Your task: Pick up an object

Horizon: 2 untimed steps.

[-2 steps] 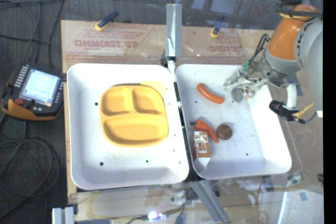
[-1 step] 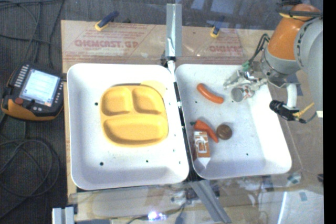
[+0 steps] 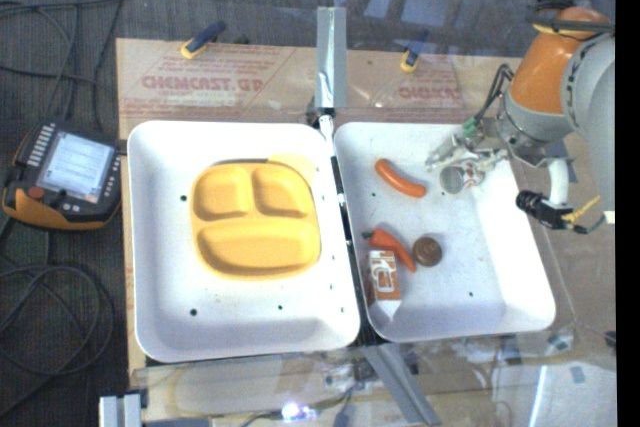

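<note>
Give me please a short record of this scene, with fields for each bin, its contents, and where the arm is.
left bin: yellow divided tray
right bin: hot dog, carrot, brown round piece, small brown packet
arm: reaches in from the right, above the upper right corner of the right bin
gripper: beside the hot dog, apart from it; nothing visibly held
</note>
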### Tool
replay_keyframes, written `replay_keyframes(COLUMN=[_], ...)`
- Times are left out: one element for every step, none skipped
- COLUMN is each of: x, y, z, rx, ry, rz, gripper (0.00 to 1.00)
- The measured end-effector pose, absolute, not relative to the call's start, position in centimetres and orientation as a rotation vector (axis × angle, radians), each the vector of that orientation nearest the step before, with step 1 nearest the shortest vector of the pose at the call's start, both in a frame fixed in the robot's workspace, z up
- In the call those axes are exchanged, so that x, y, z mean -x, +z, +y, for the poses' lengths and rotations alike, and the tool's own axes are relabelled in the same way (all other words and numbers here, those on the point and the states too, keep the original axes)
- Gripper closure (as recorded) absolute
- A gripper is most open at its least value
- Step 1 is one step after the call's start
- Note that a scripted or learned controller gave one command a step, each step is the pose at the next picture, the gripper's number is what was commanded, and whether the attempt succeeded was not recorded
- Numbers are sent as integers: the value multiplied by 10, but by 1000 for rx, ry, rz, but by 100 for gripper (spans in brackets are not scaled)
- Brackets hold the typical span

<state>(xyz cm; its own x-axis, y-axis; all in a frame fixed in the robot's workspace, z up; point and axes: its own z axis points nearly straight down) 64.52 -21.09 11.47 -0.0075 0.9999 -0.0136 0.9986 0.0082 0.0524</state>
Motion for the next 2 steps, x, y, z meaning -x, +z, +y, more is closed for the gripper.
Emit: replay_keyframes(x=[-648,-649], y=[115,115], z=[-211,-215], rx=[-2171,-2118], ry=[41,46], rz=[2206,2264], gripper=[0,0])
